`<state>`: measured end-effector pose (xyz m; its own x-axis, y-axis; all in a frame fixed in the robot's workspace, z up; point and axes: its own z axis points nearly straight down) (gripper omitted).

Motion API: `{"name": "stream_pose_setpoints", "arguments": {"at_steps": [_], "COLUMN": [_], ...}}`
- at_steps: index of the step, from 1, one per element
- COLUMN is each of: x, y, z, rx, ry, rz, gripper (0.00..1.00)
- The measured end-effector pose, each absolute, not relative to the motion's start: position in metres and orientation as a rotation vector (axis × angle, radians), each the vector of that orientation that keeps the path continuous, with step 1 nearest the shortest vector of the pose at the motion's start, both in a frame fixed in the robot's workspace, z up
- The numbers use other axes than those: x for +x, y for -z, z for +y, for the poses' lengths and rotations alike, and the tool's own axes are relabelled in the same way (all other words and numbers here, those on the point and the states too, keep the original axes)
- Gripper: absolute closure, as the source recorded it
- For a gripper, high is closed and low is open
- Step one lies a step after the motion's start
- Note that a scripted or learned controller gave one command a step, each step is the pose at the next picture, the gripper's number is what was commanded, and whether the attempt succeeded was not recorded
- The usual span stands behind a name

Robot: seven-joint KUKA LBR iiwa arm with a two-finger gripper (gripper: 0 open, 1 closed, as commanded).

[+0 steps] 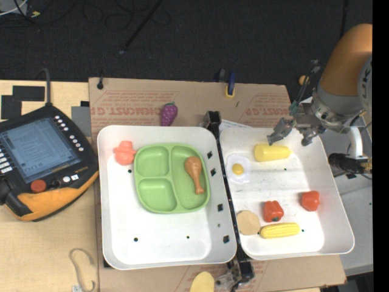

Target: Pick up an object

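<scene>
Yellow block [271,152] lies on its side at the back of the right bin [331,181], and the end effector [293,132] hovers just above and behind it, its two fingers spread apart with nothing between them. Being nearest, this piece looks like the likely target. It reads as a hollow plastic toy: light, stiff, with a smooth skin that may slip under a hard pinch. Its long axis runs left to right, so the sound hold is probably across the short width near the middle, where the sides are closest to parallel; a grip near a rounded end could squirt it out. It lies well apart from the bin's back wall, leaving room for a finger on each side.

Other candidates in the same bin: a fried egg [237,168], flat and hard to get under; two red peppers [273,210] [310,200], knobbly; a corn cob [279,230] touching a tan disc [247,222].
</scene>
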<state>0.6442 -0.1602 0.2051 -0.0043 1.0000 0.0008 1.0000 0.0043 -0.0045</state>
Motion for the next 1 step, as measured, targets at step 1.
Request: {"name": "stream_pose_setpoints", "arguments": {"at_steps": [1], "x": [0.6467], "y": [-0.141], "z": [-0.155], "rx": [-2.21], "ry": [-0.005], "rz": [-2.225], "gripper": [0.0]}}
